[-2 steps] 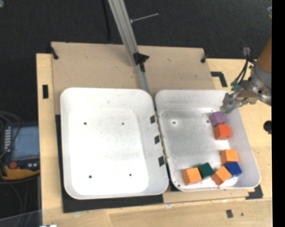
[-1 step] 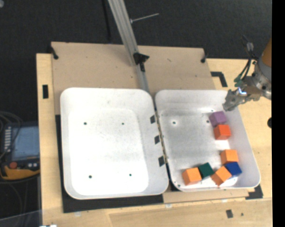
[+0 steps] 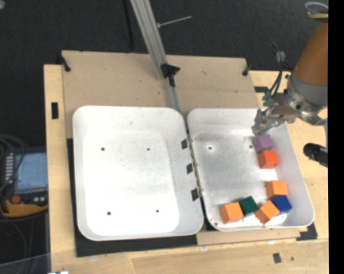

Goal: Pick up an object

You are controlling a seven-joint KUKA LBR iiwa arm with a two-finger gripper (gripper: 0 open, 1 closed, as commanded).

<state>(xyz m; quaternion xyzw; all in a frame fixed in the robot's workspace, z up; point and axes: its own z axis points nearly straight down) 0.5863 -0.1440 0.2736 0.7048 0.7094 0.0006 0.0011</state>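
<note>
The right bin [image 3: 229, 158] holds several small blocks. A purple block [image 3: 263, 142] lies near its right wall, with an orange-red block [image 3: 268, 159] just below it. Lower down sit an orange block [image 3: 276, 188], a blue block [image 3: 280, 203], another orange block [image 3: 267, 211], a dark green block [image 3: 249, 205] and an orange block [image 3: 231, 212]. My gripper [image 3: 262, 126] hangs at the upper right of this bin, its tip directly over the top edge of the purple block. Nothing shows between its fingers.
The left bin [image 3: 132, 170] lies beside the right one. A slanted metal rail [image 3: 154, 44] runs down from the top to the gap between the bins. A pendant with cables [image 3: 23, 181] sits off the bench at left.
</note>
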